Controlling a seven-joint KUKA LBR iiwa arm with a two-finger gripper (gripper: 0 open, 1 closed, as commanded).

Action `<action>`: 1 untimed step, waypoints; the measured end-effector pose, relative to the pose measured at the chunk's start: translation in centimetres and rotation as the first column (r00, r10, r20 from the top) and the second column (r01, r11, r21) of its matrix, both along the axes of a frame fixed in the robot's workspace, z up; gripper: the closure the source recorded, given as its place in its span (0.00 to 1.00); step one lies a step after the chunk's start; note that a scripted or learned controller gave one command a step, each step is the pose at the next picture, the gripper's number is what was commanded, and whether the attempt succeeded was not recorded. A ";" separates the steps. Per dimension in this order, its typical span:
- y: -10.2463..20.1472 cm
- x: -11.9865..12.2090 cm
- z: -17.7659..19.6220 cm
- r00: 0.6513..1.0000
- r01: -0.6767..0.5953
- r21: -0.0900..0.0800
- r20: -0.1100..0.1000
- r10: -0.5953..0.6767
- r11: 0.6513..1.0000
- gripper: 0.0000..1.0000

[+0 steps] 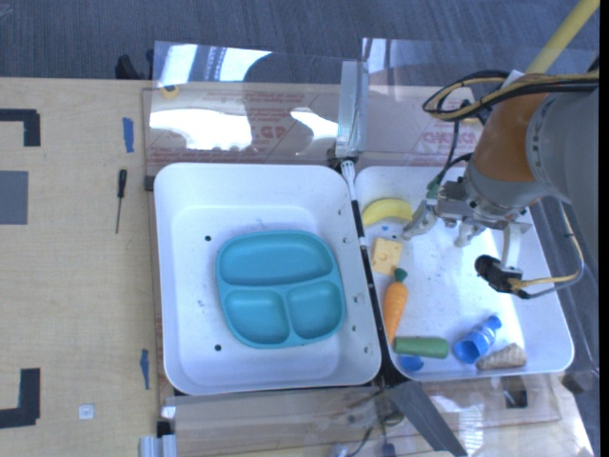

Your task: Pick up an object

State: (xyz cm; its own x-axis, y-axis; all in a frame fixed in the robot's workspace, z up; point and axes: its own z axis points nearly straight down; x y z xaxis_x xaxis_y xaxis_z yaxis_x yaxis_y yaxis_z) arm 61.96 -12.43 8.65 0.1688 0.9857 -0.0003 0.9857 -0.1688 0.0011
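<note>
The arm (533,141) reaches in from the right and hangs over the far part of the right bin (557,336). Its end effector (440,222) stands wide, fingers splayed, with nothing between them. Just left of it a banana (385,210) lies near the bin's far left corner. Below the banana sits a yellow cheese block (384,255), and beside that a carrot (394,305) lies along the left wall. Near the front wall rest a green cucumber (422,347), a blue bottle (476,339) and a tan cone (501,355), close together. The left bin (181,208) holds a teal divided plate (280,287). On the tabletop (67,255), a screwdriver (120,198) lies to the left of the bins.
</note>
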 end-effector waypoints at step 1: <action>3.3 -3.9 0.1 0.981 -0.195 0.000 0.004 0.195 0.981 0.00</action>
State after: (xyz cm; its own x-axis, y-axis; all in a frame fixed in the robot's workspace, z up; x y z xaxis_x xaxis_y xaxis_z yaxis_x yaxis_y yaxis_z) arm 58.02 -9.15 8.76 -0.0272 0.9996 0.0005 0.9996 0.0272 0.0047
